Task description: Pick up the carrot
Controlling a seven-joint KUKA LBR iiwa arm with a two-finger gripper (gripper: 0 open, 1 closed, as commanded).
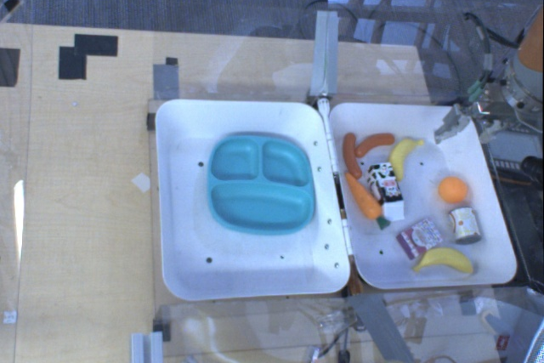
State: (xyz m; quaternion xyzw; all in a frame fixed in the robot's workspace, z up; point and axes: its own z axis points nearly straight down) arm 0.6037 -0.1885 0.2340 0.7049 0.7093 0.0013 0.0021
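Note:
The carrot [364, 198] is orange with a small green end. It lies slantwise near the left wall of the right bin [493, 261], touching a black-and-white milk carton [387, 183]. My gripper [467, 125] hovers over the bin's far right corner, well to the upper right of the carrot. It is open and nothing is between its fingers.
Around the carrot lie two sausages [349, 153], a yellow banana [404, 155], an orange [453, 189], a small can [464, 224], a maroon box [420, 237] and a second banana [443, 261]. The left bin [183, 268] holds a blue divided plate [260, 184].

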